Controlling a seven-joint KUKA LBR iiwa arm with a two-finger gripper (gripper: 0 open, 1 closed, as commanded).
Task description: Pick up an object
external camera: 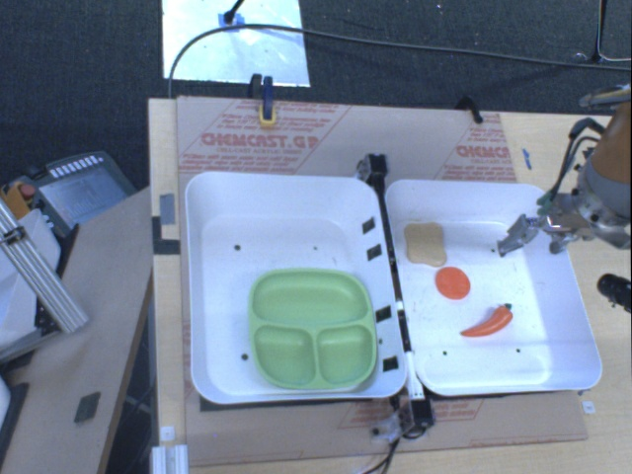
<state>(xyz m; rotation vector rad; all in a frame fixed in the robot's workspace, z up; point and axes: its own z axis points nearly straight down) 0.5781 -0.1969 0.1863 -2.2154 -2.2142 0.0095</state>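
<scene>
Three small objects lie in the right bin (573,363): a tan slice of bread (426,244) near its left wall, an orange-red round disc (453,283) just below it, and a red-orange chili pepper (488,322) further to the front. My gripper (538,234) hangs over the right bin's far right part, to the right of the bread and above the pepper. Its two fingers are spread apart with nothing between them.
The left bin (212,265) holds a green divided plate (312,328) at its front. Black clips (376,255) join the two bins along the middle wall. A cardboard sheet (326,131) lies under the bins. A cable (237,33) runs across the back.
</scene>
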